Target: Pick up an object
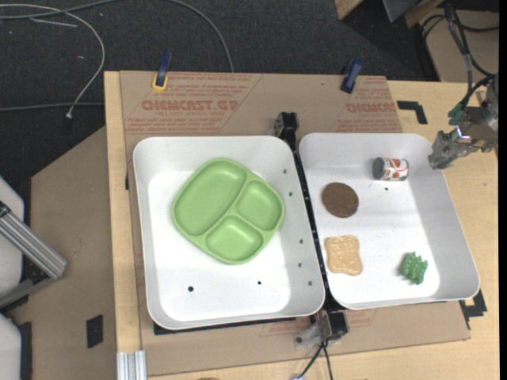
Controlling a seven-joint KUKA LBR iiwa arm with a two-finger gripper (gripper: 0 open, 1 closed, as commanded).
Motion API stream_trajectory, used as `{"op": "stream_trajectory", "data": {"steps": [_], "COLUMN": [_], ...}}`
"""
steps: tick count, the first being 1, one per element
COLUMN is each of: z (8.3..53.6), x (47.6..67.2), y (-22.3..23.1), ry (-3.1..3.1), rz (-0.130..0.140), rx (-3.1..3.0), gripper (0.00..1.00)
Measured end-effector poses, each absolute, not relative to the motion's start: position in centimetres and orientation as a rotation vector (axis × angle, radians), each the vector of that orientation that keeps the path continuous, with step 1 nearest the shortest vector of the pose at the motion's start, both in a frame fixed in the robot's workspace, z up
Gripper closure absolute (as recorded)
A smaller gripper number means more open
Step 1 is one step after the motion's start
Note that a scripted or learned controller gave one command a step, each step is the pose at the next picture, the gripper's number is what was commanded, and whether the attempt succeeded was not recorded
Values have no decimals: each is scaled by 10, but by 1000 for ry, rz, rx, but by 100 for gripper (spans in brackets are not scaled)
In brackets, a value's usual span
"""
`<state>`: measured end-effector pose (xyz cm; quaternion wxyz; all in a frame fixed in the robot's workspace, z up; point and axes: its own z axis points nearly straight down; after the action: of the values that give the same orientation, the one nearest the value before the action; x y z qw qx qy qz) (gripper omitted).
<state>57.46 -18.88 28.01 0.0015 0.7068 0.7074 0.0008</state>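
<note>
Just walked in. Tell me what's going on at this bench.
A grey robot arm reaches in from the right, its hand poised over the far right rim of the right white bin, holding nothing visible. That bin contains a small red and white can lying on its side, a round brown cookie, a tan cracker-like piece and a small green toy. The left white bin holds a green divided plastic plate. Nothing is picked up yet.

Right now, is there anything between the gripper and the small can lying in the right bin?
Nothing visible. The gripper is at the right bin's far right rim, and only bare white floor separates it from the can.
</note>
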Motion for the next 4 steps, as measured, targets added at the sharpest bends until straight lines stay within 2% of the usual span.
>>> {"op": "stream_trajectory", "data": {"steps": [4], "z": [240], "x": [584], "y": [7], "ry": [2230], "rz": [-1], "rx": [2218], "gripper": [100]}}
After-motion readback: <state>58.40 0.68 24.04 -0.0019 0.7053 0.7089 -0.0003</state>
